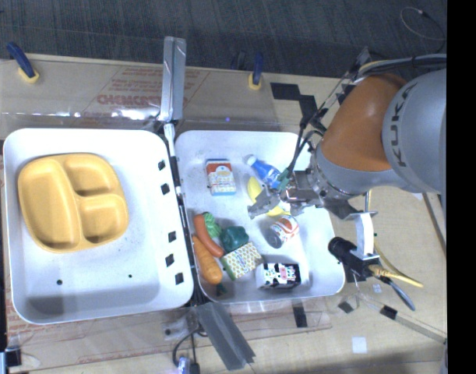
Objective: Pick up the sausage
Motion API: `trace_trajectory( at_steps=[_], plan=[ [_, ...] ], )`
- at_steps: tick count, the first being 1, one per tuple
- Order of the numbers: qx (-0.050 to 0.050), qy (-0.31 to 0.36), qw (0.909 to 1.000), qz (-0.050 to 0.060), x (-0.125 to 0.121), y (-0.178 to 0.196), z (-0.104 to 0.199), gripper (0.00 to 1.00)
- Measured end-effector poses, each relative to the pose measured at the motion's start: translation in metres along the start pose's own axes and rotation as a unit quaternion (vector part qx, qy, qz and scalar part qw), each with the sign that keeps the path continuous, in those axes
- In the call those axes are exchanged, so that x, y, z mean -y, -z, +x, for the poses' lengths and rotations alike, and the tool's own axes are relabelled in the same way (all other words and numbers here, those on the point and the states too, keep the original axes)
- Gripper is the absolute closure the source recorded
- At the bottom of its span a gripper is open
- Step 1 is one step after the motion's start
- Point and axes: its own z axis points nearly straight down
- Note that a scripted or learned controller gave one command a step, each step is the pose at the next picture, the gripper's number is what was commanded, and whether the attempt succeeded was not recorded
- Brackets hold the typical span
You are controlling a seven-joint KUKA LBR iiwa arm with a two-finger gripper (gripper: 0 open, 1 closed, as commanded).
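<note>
Fingers [267, 202] of unclear spread, apart from slim reddish-orange sausage [206, 235] by bin wall [183, 209].

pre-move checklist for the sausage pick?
1. Red-orange sausage in view, at the left wall of the right white bin: ok.
2. Tool over the sausage: not ok, it sits to the right, near the yellow item.
3. Sausage free of neighbours: not ok, green leafy toy and orange carrot-like piece are right beside it.
4. Tool empty: cannot tell.
5. Approach room on the wall side: cannot tell.
</note>
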Motion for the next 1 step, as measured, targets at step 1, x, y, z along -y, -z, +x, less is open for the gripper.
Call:
trace_trajectory(
  at_steps=[1],
  plan=[
    [0.003,-0.068,0.9977,-0.008,0.0095,-0.1111,0.0398,0.00]
  ],
)
